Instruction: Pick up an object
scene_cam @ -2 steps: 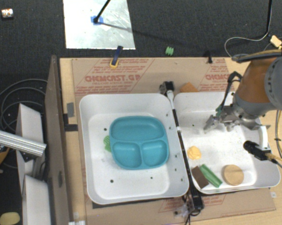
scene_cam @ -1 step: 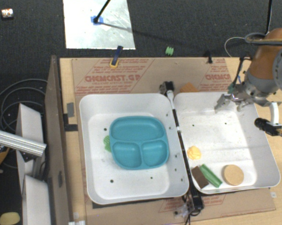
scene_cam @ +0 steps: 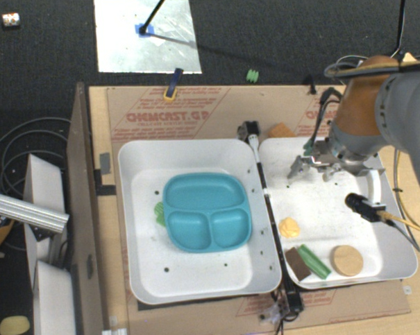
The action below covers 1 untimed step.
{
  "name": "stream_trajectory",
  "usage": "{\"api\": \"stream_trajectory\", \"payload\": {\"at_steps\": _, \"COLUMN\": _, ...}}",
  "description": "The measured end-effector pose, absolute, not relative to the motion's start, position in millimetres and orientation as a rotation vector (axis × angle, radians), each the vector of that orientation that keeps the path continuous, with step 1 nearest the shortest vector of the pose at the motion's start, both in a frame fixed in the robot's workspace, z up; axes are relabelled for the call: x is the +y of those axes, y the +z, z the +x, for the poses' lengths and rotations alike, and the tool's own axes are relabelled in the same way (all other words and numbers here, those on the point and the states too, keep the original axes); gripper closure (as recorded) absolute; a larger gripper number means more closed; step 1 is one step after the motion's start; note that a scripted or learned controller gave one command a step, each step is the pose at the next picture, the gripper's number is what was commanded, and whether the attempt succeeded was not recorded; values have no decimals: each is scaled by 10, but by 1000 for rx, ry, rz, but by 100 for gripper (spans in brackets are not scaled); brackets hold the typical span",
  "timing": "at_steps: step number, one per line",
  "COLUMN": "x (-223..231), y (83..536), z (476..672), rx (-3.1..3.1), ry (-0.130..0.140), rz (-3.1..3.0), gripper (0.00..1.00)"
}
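My gripper hangs over the back part of the right bin, open, with nothing between its spread fingers. Nearer the front of that bin lie a small yellow lump, a brown block, a green stick leaning against the block, and a tan round disc. The gripper stands well above and behind all of them, touching none.
The left bin holds a blue divided plate with a green piece peeking out at its left edge. An orange piece lies on the cardboard behind the right bin. A divider runs between the bins.
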State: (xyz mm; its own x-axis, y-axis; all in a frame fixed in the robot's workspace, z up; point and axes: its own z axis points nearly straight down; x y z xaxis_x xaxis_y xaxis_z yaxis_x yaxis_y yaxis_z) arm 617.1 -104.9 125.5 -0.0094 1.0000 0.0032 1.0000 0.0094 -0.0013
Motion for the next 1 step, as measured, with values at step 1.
{"api": "stream_trajectory", "payload": {"at_steps": 1, "x": -1384, "y": 835, "z": 6711, "rx": -2231, "ry": -5, "rz": -2219, "gripper": 0}}
